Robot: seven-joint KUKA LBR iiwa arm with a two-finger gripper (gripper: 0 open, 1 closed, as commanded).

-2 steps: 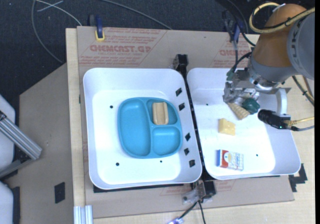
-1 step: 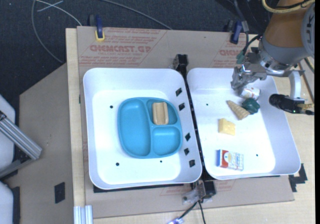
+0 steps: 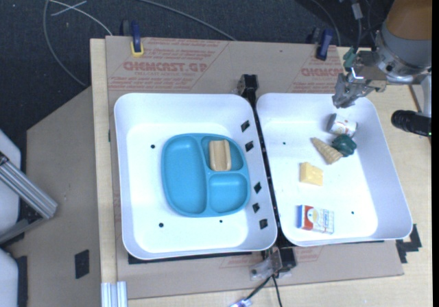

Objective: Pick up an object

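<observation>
1. Bench [image 3: 171,66]: one cardboard-topped surface with red lettering, held by two blue clamps [image 3: 136,37] at its far edge. It carries both bins.
2. Arm [image 3: 409,21]: one grey arm with an orange band above the wrist enters from the right, at the far right corner. It slants down and to the left toward the far end of the right bin.
3. Bins: two shallow white bins side by side, the left bin [image 3: 137,162] and the right bin [image 3: 384,196], meeting along a black divider strip.
4. Tray [image 3: 185,175]: one blue tray with three compartments lies in the middle of the left bin.
5. Gripper [image 3: 343,99]: one, pointing down over the far part of the right bin, just above the white cylinder. Whether its fingers stand apart or together cannot be told. Nothing is seen between them.
6. Tan block [image 3: 219,155]: one, lying in the far right compartment of the tray.
7. Loose objects in the right bin, five counted:
   - one red, white and blue packet [image 3: 315,218] near the front edge;
   - one yellow wedge [image 3: 311,174] near the middle;
   - one tan cone [image 3: 325,150] just beyond the wedge;
   - one dark teal piece [image 3: 345,145] touching the cone on its right;
   - one small white cylinder [image 3: 341,124] just beyond the teal piece, nearest the gripper.
</observation>
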